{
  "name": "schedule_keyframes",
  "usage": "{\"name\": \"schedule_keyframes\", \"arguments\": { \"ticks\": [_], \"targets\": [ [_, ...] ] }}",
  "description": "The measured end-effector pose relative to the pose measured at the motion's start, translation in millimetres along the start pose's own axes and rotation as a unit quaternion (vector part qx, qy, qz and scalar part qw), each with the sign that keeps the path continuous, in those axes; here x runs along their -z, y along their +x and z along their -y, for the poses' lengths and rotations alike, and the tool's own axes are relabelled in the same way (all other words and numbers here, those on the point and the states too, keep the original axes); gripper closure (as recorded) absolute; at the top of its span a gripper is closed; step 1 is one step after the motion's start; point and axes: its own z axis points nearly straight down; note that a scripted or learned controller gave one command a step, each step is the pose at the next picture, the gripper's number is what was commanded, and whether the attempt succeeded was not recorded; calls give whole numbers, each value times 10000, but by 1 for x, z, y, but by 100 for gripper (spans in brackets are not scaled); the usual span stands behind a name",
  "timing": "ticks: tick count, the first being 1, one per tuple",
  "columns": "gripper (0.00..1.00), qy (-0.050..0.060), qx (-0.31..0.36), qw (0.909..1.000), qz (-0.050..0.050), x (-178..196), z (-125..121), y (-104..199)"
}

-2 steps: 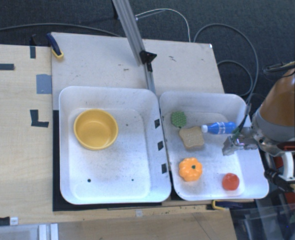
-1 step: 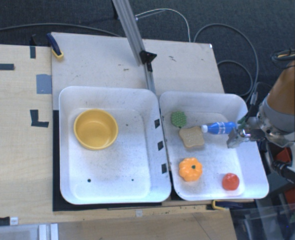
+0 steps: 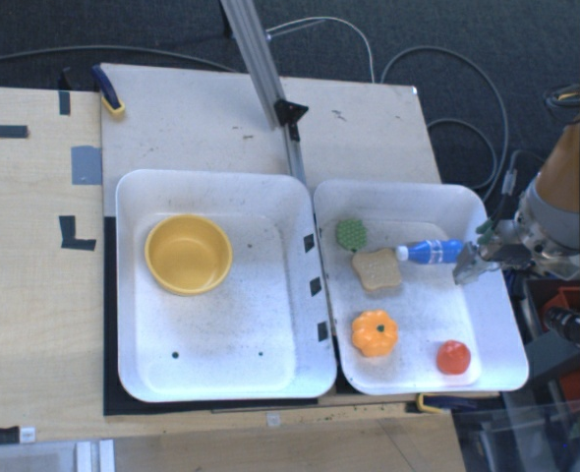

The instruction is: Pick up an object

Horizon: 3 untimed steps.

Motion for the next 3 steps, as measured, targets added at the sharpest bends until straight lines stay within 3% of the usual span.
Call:
{"name": "schedule_keyframes", "arguments": {
  "ticks": [3],
  "targets": [
    [100,16,32,10000,-13,14,-29,170]
  ]
}}
